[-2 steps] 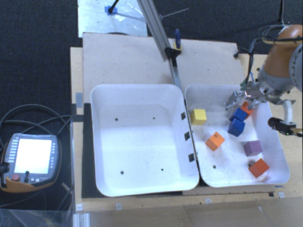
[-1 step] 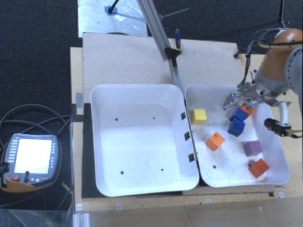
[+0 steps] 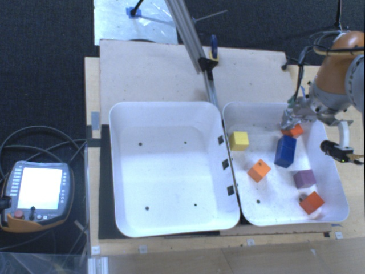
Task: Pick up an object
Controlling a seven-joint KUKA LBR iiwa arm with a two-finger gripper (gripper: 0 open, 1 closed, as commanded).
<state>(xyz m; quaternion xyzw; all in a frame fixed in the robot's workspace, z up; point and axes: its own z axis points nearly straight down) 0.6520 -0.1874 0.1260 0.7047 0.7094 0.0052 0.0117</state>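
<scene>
The grey arm's two-finger gripper (image 3: 292,124) is seen lowered into the right-hand shallow white bin (image 3: 285,213), at centre right of the frame, directly over a small orange block (image 3: 295,131) beside an upright blue rectangular block (image 3: 285,151), seemingly placed for a grasp. Whether anything is held cannot be told.

Bright even overhead light, white bins (image 3: 171,113) nearly blown out, soft shadows, slight overall blur

A teach pendant (image 3: 35,197) sits at eight o'clock on dark carpet (image 3: 45,56), cables (image 3: 34,138) looping above it; a metal pole (image 3: 185,24) slants at twelve.
</scene>
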